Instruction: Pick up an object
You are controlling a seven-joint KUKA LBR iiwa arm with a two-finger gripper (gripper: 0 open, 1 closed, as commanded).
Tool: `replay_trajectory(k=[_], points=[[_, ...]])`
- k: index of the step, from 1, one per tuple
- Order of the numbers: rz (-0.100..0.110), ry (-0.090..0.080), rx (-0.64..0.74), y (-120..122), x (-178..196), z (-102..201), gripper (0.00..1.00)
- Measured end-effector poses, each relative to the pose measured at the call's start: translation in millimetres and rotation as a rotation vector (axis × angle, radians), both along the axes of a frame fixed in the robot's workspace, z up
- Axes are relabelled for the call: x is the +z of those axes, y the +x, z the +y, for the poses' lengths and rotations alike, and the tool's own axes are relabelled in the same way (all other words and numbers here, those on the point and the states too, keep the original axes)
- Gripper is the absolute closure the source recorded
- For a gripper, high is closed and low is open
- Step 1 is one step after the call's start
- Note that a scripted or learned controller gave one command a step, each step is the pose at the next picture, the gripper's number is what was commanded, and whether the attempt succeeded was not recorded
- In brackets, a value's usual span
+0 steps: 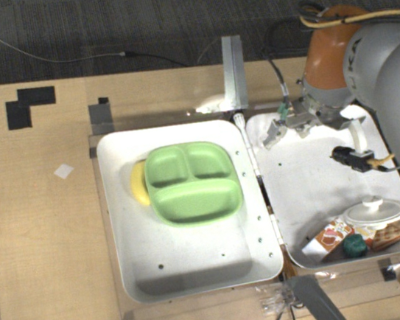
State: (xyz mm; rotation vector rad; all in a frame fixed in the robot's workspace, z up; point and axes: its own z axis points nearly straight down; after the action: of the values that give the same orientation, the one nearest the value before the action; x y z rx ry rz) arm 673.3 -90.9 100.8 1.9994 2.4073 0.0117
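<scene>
- Two bins: left bin [194, 268] bears green tray [191, 181] over a yellow piece [138, 185].
- Right bin [307, 177], lower right: packet [333, 235], white lid [374, 211], teal ball [355, 245].
- Gripper [281, 125], upper right, over right bin; finger state: cannot tell.

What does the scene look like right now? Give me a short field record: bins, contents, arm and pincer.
left bin: green divided plate lying over a yellow object
right bin: snack packet, teal object, white lidded dish, all at its near right corner
arm: reaching in over the right bin's far edge
pincer: over the right bin's far left corner, nothing visible between its fingers
pincer state: cannot tell
</scene>
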Motion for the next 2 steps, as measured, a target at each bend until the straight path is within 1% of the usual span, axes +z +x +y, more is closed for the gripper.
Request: replay_trajectory(k=[1,2], points=[[0.005,0.000,-0.055,-87.4,-12.9,-36.6,0.00],[-0.004,-0.002,-0.054,-84.3,0.5,-36.5,1.00]])
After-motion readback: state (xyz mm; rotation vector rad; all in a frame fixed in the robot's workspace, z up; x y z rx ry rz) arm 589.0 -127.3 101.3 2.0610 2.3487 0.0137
